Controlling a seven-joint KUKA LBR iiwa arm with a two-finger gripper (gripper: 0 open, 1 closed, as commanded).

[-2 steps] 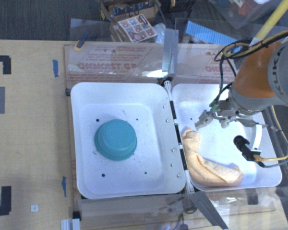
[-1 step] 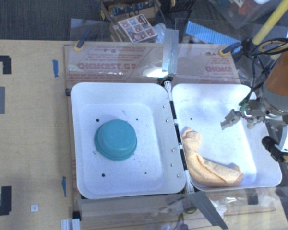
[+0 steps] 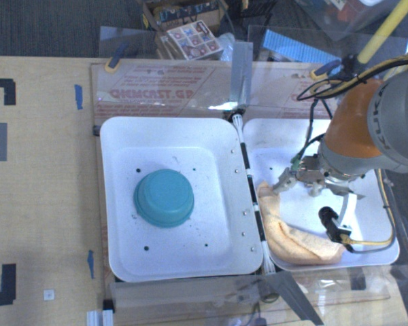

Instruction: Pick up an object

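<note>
Camera view: gripper (image 3: 306,182) lowered into right bin (image 3: 279,138), poised just above tan cloth (image 3: 296,240) along the bin's near-left edge, likely for a grab. Teal bowl (image 3: 164,197) upside down in left bin (image 3: 122,141).

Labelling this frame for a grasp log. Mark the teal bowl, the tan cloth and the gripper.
teal bowl (image 3: 164,197): camera view, on its upturned flat base.
tan cloth (image 3: 296,242): camera view, middle of its folded body.
gripper (image 3: 306,180): camera view, at its finger end.

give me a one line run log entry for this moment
arm: over right bin | gripper: above tan cloth | teal bowl: left bin
</note>
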